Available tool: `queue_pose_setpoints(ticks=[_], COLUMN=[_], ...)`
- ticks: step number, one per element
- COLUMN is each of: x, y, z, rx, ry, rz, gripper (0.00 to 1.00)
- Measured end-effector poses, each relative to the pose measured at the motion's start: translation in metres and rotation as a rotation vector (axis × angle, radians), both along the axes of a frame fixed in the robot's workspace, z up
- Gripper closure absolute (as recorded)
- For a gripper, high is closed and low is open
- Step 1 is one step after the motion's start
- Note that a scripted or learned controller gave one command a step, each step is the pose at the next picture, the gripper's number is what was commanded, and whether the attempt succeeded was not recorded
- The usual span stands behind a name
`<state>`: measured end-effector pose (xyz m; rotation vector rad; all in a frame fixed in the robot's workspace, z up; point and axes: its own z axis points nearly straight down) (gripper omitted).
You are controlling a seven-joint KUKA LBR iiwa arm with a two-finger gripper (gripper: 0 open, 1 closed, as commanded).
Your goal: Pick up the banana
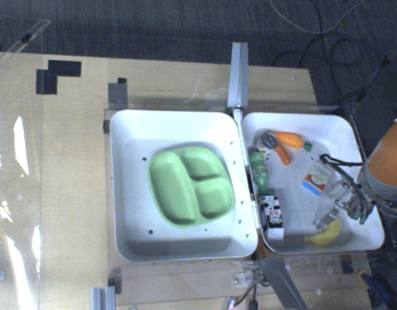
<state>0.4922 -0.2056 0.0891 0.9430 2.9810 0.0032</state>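
The yellow banana (325,236) lies in the near right corner of the right bin (354,134), close to its front wall. My gripper (332,218) hangs just above the banana's right end, touching it or nearly so. The grey arm with its orange band (387,160) comes in over the bin's right rim. Nothing shows the banana lifted off the bin floor.
The right bin also holds an orange carrot (290,140), a green object (258,166), a black-and-white item (271,210) by the divider and a white, blue and orange packet (316,179). A green divided plate (189,185) sits in the left bin (127,237).
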Motion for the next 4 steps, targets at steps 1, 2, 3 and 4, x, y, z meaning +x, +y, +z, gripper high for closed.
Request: queue_pose_setpoints(ticks=[1,2,3,4], x=[0.0019,0.0018,0.0037,0.0036], y=[0.0006,0.0005,0.0008,0.0008], z=[0.0106,0.0105,0.0203,0.0202], rx=[0.001,0.002,0.002,0.002], ry=[-0.003,-0.003,-0.008,-0.008], rz=[-0.004,-0.005,-0.008,-0.01], gripper=[1.0,0.0,1.0,0.0])
